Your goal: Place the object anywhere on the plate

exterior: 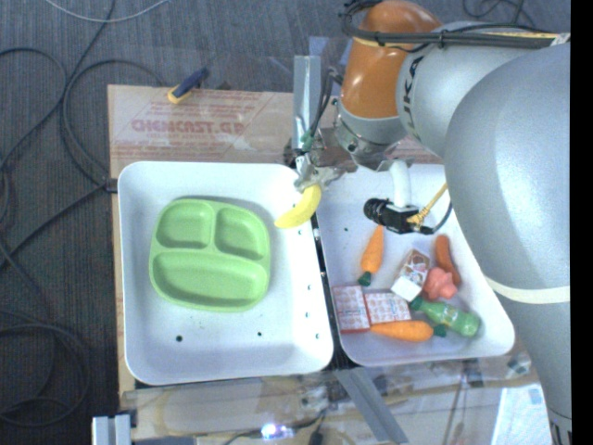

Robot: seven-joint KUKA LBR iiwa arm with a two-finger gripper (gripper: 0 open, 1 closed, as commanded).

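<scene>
Transport step, judged: gripper (313, 176) pinches the top end of the banana (298, 209), which hangs over the inner edge of the left bin (139, 341), just off the 2 o'clock corner of the green plate (211, 253) and apart from it. Next move calls for a short carry toward 8 o'clock so the banana sits above a plate compartment, then lower and release; a drop from here would likely miss onto the bin floor. Right bin (496, 336) holds carrots, a bottle and small cartons, not involved.
</scene>
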